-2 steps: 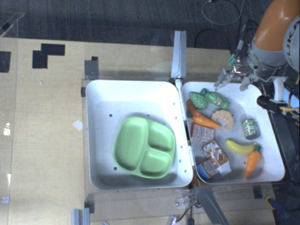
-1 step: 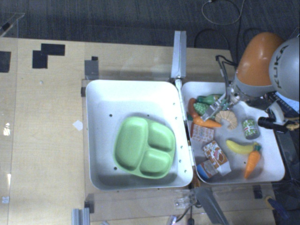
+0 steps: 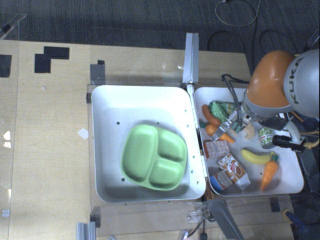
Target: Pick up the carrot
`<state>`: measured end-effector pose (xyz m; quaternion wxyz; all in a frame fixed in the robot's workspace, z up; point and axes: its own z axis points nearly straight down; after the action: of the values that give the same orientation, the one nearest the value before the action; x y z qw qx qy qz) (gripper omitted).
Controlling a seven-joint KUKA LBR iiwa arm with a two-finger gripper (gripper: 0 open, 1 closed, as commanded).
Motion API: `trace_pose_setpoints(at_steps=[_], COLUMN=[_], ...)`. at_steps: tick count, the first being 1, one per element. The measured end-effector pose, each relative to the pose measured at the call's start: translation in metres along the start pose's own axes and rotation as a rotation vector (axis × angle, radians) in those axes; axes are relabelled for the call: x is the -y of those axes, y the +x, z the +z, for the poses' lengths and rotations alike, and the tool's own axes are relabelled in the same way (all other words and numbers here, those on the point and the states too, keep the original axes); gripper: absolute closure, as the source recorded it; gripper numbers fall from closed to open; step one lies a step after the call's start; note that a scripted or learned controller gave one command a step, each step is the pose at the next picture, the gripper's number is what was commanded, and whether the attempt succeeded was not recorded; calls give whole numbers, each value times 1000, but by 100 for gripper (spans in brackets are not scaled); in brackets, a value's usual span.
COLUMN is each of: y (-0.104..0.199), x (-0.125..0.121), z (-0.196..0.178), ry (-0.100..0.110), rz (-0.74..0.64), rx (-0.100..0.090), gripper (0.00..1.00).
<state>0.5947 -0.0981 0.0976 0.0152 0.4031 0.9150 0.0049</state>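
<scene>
Orange carrot (image 3: 269, 174) lies at the lower right of the right bin (image 3: 300, 181), beside a banana (image 3: 257, 157). The pincer (image 3: 231, 126) sits up-left; open or closed, I cannot tell. It should move over the carrot's middle.

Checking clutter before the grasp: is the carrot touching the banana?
Touching. In the camera view the carrot's green top meets the banana's right end, with no gap visible between them.
</scene>
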Motion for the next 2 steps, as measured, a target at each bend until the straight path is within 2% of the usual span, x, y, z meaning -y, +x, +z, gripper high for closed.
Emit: trace_pose_setpoints(at_steps=[1,2], y=[0,12], x=[-3,13], z=[-11,4], ry=[-5,4], rz=[-1,125], rx=[1,-7], gripper=[100,100])
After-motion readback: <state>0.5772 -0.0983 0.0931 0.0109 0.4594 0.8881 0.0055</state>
